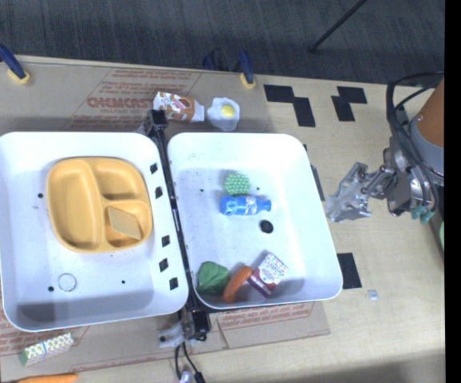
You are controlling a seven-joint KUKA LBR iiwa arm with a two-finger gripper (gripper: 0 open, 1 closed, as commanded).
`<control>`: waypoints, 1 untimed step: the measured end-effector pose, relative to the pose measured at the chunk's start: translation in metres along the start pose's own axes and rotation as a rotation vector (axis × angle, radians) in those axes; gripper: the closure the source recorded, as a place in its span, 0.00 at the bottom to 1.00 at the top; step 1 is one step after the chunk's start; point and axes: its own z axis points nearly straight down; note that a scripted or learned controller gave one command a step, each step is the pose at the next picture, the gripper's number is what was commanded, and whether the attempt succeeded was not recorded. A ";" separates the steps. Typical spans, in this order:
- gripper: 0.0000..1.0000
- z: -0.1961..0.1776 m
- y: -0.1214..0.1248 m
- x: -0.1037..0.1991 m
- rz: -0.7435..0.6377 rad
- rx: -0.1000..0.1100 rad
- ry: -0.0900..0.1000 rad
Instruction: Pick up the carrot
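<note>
The carrot (237, 283) is a small orange piece with a green leafy top (211, 277). It lies near the front wall of the right bin (314, 238), squeezed between the leaf and a red packet (271, 272). My gripper (348, 193) hangs over the bare bench just right of that bin's right rim, well behind and to the right of the carrot. Its fingers (356, 175) are spread open and point left, with nothing between them.
The right bin also holds a blue bottle (245, 206), a green knobbly ball (237, 183) and a small black disc (266, 227). A yellow divided tray (99, 202) sits in the left bin (15, 238). A small carton (175, 106) and a white-yellow toy (224, 112) lie behind the bins.
</note>
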 end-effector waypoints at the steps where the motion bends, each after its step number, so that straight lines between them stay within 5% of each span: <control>1: 1.00 -0.007 0.000 0.000 -0.228 0.000 -0.001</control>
